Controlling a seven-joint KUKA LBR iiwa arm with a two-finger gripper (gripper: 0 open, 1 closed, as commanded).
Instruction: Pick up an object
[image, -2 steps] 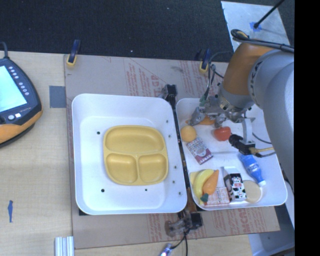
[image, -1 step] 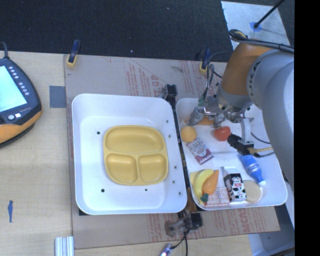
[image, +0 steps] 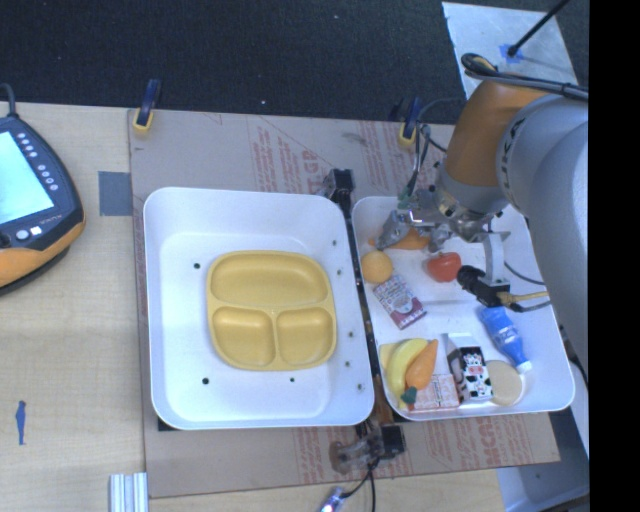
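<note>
The hand (image: 420, 222) hangs low over the right bin's (image: 560, 395) far corner, its grip state hidden, with nothing visibly lifted, so the pick looks undone.

We see open floor around the yellow divided plate (image: 270, 308) in the left bin (image: 170, 390). The right bin (image: 560, 395) is crowded: banana (image: 398, 360), carrot (image: 422, 364), blue bottle (image: 503, 335) and red packet (image: 398, 300) lie close together, with bare floor only between the packet and the bottle.
</note>
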